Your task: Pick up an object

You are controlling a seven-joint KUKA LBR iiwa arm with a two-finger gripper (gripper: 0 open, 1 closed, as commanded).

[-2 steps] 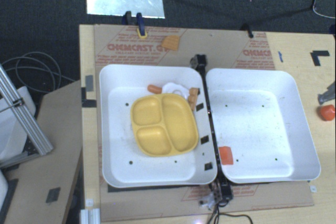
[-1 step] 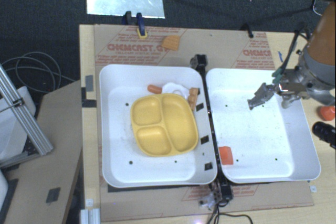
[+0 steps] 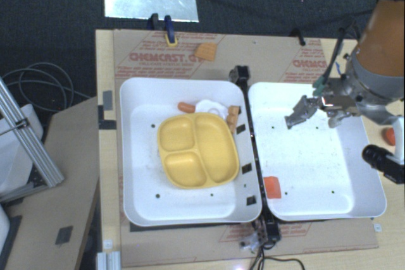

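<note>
Arm over the right white bin (image 3: 354,199), with a small orange-red block (image 3: 271,186) as the nearest thing to pick.

The block lies flat near that bin's front left corner, just beside its left wall; it looks light and stiff, best pinched across its short sides. The gripper (image 3: 297,116) hangs above the bin's back left area, well apart from it; whether its jaws are open I cannot tell. Room is open toward the bin's middle, tight against the wall. The left white bin (image 3: 136,199) carries a yellow three-compartment plastic plate (image 3: 197,151).
</note>
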